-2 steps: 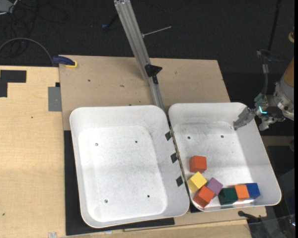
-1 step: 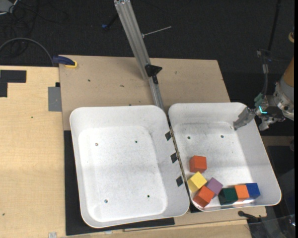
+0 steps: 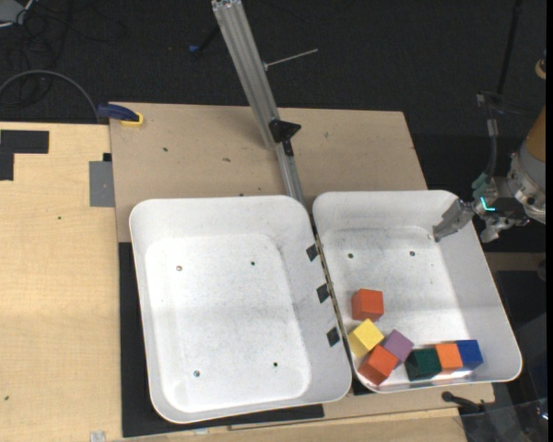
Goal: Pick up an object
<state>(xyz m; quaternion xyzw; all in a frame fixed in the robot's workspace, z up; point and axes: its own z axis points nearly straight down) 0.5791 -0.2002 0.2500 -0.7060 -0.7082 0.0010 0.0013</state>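
Camera view looks down on two white bins side by side on the bench; the blocks all lie in the right bin (image 3: 461, 274), bunched along its near edge. A red block (image 3: 368, 303) sits alone, a little further in from that edge. Below it a yellow block (image 3: 366, 337), a purple block (image 3: 398, 344) and an orange-red block (image 3: 381, 364) touch one another, and a dark green block (image 3: 423, 364), an orange block (image 3: 450, 355) and a blue block (image 3: 469, 353) form a row pressed towards the near right corner.

They look like small, stiff, light cubes with flat faces, so a pinch across two opposite sides should hold, and nothing here seems fragile. The red block is probably the easiest choice, with open floor on every side; the row by the corner leaves little room between wall and neighbours.

The gripper (image 3: 456, 217) hangs over the far right rim of the right bin, well apart from the blocks, holding nothing. It appears as one grey blurred shape, so I cannot tell whether it is open or closed. The middle and far part of the right bin are bare, giving a clear path down to the red block. The left bin (image 3: 166, 238) lies beside it.
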